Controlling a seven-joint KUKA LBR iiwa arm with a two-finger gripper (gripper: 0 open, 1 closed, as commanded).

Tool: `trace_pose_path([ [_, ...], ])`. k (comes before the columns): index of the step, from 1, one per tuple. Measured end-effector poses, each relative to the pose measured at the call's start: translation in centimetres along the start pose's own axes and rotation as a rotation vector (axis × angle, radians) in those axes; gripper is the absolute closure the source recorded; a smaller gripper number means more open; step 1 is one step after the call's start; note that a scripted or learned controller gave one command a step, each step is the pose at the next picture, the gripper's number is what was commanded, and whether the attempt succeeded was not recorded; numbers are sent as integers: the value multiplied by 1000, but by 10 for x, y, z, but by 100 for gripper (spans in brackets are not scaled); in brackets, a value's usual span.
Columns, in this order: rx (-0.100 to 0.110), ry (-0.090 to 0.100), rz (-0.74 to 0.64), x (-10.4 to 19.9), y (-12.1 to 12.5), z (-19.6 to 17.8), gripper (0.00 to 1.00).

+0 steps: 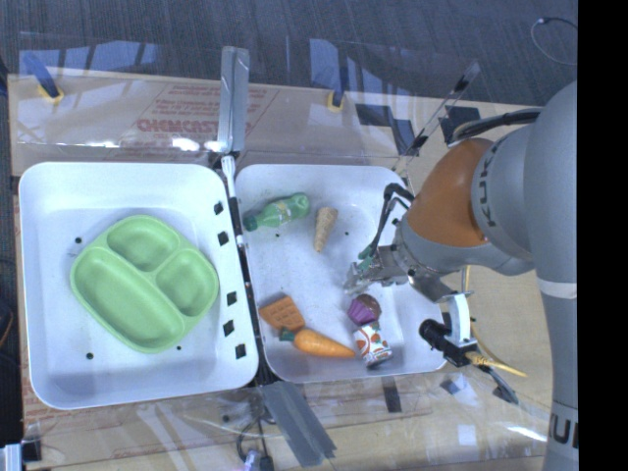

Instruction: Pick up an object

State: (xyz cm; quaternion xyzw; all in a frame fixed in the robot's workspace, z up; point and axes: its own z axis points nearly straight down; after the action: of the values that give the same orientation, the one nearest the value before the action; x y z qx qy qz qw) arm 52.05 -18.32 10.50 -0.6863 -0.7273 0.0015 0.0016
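Note:
The right bin (294,180) holds a green bottle (278,211), a tan cone (325,228), an orange cracker-like block (282,312), a carrot (319,342), a purple toy (364,309) and a small red-and-white can (373,345). My gripper (361,275) hangs low over the bin's right half, just above the purple toy and to the right of the cone. Nothing shows between its fingers. The arm's orange band (446,199) sits behind it.
The left bin (49,194) carries a green three-compartment plate (143,281). A metal divider (233,96) runs between the bins. Clear plastic sheeting with red print (186,116) lies behind both bins.

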Motion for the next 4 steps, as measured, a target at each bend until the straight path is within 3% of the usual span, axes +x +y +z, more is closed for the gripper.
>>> trace_pose_path([
  [1,0,0,0,0,0,0,0],
  [2,-3,-1,16,9,20,14,0],
  [3,-4,-1,-61,-12,136,12,0],
  [4,-3,-1,-71,-9,138,1,100],
])
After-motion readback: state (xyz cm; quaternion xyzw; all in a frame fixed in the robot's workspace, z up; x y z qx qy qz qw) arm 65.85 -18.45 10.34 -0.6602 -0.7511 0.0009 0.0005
